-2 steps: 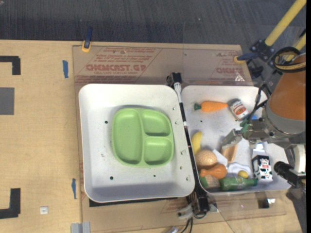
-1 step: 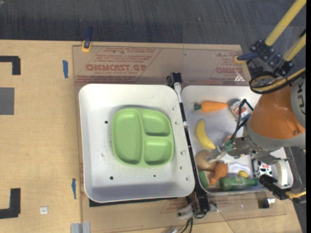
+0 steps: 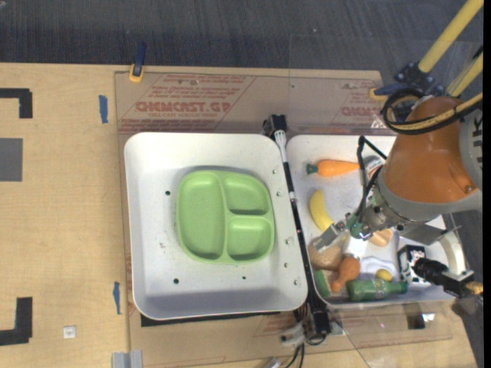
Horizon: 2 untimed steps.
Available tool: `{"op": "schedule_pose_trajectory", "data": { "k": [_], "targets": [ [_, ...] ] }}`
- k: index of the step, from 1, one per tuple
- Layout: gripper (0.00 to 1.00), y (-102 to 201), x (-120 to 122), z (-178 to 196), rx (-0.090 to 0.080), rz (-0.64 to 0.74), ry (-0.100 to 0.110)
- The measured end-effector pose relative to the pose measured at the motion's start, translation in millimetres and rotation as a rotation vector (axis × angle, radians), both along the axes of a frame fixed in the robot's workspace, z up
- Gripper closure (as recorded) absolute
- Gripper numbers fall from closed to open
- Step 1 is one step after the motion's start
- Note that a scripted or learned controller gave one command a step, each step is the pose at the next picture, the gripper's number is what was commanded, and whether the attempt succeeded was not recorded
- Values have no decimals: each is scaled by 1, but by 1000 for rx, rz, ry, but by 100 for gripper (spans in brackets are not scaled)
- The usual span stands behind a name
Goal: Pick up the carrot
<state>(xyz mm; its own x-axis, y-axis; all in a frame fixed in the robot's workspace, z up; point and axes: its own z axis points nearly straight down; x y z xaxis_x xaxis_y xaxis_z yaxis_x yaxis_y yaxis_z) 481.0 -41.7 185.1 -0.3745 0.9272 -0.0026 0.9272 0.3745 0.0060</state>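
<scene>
Bins sit side by side: I see a green divided plate [image 3: 226, 215] in the left bin [image 3: 146, 228]; the right bin [image 3: 307, 148] holds a banana [image 3: 320, 209] and an orange, green-topped carrot [image 3: 334, 169] at its far end. Jaws' state I cannot tell.

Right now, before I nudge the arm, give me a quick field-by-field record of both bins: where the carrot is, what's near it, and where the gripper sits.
target: carrot, lying at the far end of the right bin, untouched
neighbour: banana just nearer than the carrot, apart from it
near-end pile: potato, green bottle and other small items
gripper: low over the middle of the right bin, between carrot and pile; fingers' state unclear
left bin: holds a green divided plate
</scene>
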Motion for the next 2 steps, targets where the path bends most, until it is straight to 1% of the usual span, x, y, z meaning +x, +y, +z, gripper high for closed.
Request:
{"op": "schedule_pose_trajectory", "data": {
  "k": [1, 2],
  "targets": [
    [0, 1, 2, -1, -1, 25, 2],
    [0, 2, 23, -1, -2, 135, 0]
  ]
}}
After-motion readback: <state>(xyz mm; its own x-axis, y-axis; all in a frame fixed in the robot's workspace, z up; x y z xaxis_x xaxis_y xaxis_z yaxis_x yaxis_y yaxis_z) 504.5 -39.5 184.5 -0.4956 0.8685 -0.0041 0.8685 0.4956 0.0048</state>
